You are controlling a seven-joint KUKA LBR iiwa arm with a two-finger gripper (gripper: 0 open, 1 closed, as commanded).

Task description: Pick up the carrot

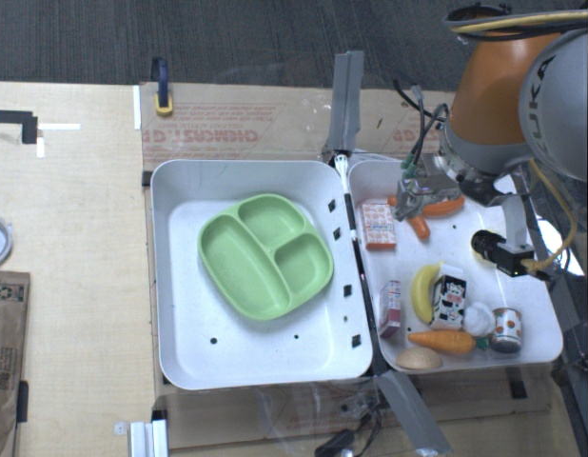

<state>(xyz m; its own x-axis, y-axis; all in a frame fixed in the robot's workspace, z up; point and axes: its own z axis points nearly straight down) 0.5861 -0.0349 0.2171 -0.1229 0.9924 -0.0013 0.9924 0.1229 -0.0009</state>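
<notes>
Sitting in left bin (180, 255): green divided plate (266, 255). Right bin (537, 346): small carton (378, 225) at left wall, banana (424, 292), carrot (442, 342) lying flat near front edge, can (506, 329) beside it. Gripper (416, 198) low at bin's far end, over orange items; jaw state cannot tell. Well apart from front carrot.

A green divided plate (265, 255) lies in the left bin (170, 284); a banana (424, 291) in the right.
</notes>
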